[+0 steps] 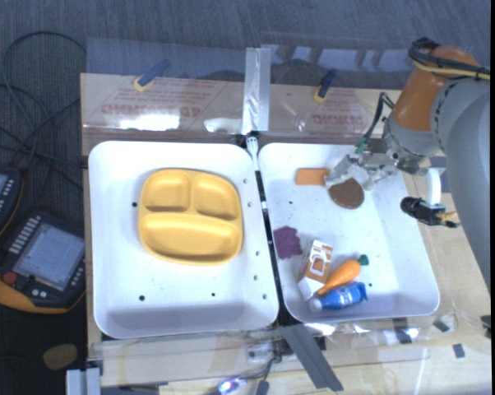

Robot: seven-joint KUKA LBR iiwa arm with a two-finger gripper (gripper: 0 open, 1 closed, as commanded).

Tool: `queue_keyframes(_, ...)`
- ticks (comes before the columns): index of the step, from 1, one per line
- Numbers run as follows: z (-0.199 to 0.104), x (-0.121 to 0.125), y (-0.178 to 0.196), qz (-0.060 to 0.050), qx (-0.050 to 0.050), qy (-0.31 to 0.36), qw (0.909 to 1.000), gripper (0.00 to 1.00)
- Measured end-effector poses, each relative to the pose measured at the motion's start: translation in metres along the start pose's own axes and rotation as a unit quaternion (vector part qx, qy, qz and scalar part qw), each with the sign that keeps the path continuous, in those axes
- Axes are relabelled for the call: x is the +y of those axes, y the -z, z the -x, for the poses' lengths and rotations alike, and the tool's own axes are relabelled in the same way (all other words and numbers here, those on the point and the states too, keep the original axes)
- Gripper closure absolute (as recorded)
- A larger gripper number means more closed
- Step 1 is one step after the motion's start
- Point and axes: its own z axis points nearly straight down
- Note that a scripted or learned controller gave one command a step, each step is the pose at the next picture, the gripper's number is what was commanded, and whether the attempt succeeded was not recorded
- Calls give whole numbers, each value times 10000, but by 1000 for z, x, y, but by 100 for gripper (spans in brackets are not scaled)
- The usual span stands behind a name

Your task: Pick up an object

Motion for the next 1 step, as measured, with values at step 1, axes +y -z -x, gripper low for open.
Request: queue_keyframes(1, 1, 1, 9, 19, -44, 12, 10000, 100)
